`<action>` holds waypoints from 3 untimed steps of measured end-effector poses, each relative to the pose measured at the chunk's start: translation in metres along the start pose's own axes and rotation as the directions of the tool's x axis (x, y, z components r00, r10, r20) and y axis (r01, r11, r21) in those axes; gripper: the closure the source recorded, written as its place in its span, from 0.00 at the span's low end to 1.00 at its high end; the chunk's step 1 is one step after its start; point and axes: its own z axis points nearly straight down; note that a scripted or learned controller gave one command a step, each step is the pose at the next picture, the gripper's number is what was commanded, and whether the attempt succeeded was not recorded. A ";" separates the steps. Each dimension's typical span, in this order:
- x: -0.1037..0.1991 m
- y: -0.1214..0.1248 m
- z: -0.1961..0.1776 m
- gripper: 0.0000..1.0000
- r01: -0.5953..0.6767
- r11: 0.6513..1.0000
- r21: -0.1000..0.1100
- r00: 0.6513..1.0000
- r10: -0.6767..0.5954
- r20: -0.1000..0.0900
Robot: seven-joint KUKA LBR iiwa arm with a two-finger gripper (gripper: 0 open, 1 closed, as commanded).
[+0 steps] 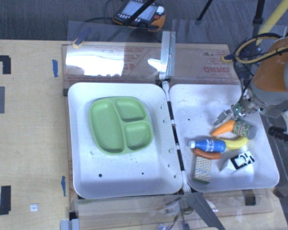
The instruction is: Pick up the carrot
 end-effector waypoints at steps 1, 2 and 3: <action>0.022 -0.010 -0.082 0.00 0.096 0.995 -0.002 0.995 -0.096 0.002; 0.009 -0.008 0.005 0.00 0.146 0.989 -0.004 0.989 -0.146 0.003; 0.034 -0.039 -0.040 0.00 0.483 0.876 -0.001 0.876 -0.483 0.000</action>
